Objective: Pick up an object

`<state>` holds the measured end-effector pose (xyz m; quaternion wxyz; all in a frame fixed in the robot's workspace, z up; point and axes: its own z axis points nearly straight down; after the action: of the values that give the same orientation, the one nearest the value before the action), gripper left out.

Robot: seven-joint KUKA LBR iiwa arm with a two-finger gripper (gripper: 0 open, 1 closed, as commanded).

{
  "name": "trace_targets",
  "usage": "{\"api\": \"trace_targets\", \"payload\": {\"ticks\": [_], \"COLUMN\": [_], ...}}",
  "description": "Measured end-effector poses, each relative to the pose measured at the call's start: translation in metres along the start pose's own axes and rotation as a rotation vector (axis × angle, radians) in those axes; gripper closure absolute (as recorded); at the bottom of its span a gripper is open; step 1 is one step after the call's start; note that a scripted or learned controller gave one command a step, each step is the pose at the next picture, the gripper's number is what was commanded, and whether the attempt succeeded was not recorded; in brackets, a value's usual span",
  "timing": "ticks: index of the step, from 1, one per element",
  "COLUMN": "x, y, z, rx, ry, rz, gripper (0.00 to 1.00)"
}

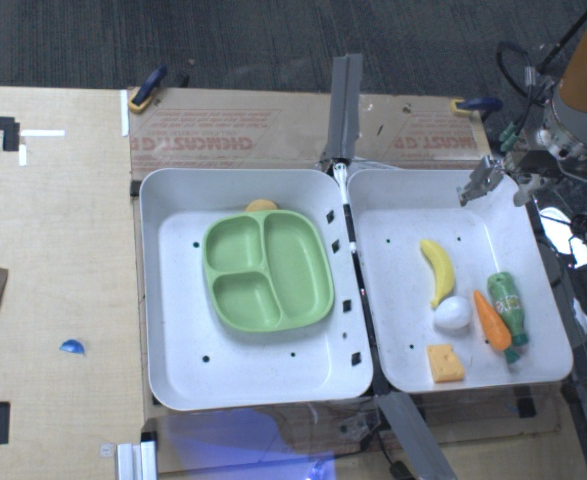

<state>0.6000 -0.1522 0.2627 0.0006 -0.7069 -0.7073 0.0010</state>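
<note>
The right bin holds a yellow banana, a white ball, an orange carrot, a green bottle and an orange block. My gripper hangs over the bin's far right corner, above and to the right of the banana. It is open, with nothing between its fingers. The carrot and the bottle lie side by side against the right wall, and the ball touches the banana's near end.
In the left bin lies a green divided plate, with a small yellow-orange thing peeking out behind its far rim. A grey divider post stands between the bins at the back. Cables hang at the far right.
</note>
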Motion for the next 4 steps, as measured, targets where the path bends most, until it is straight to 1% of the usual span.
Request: {"api": "trace_targets", "payload": {"ticks": [1, 2, 3, 4], "x": [-0.001, -0.002, -0.007, -0.009], "y": [-0.024, -0.037, -0.039, -0.039], "z": [0.164, 0.108, 0.171, 0.163], "rx": [-0.001, -0.003, -0.002, -0.003], "ry": [0.0, 0.0, 0.0, 0.0], "rz": [-0.11, -0.228, -0.413, -0.407], "gripper": [0.0, 0.0, 0.0, 1.0]}}
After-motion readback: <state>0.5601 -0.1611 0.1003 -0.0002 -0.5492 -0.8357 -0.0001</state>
